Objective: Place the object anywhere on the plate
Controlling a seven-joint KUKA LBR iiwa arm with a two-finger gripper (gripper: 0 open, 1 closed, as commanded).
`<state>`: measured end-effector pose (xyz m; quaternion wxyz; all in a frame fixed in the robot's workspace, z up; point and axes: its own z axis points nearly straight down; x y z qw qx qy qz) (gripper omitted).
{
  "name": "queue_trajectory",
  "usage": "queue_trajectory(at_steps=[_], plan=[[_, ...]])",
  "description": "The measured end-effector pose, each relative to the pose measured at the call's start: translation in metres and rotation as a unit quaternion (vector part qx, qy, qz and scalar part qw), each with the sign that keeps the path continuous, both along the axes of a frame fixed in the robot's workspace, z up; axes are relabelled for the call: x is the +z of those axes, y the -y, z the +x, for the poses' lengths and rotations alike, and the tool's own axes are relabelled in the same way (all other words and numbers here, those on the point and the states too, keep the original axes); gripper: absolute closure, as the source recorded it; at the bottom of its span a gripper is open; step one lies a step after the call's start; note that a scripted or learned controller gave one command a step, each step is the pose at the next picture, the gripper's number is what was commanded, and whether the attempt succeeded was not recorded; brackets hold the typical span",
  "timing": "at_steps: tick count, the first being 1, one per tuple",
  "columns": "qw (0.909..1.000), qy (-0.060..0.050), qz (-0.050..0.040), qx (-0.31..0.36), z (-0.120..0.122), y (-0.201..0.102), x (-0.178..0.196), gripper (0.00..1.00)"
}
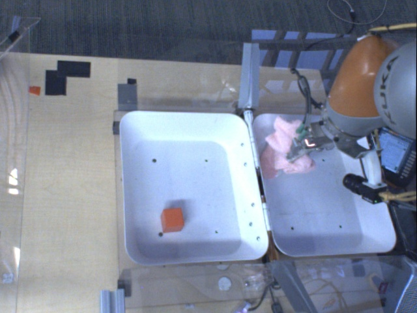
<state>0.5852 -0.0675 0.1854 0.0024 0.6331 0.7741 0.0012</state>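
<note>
Camera view from above shows two shallow white bins side by side on a pale wooden bench. Left of centre, the left bin [186, 181] holds a small orange block [172, 220] near its lower left corner, well apart from everything else. It looks roughly cube-shaped, so no long axis stands out; its edges sit slightly turned against the bin walls. Right of centre, the right bin [329, 220] holds a crumpled pink cloth [284, 152] in its upper left part, touching the wall between the bins. Further right, the gripper [305, 143] hangs over the cloth's right edge, at the end of the grey and orange arm [365, 83]. Whether it is open or closed cannot be told.

Which item is meant, and which bin counts as the plate, is unclear. As a judgement, the soft cloth could slip or snag on the bin wall during a lift, and the block lies far from the gripper.
</note>
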Motion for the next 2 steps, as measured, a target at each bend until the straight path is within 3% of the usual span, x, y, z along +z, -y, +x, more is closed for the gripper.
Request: queue_trajectory(at_steps=[1,2], plan=[[1.0000,0.002,0.0002,0.004,0.002,-0.001,0.040,1.00],[0.9790,0.002,-0.0007,0.204,-0.004,-0.056,0.050,1.00]])
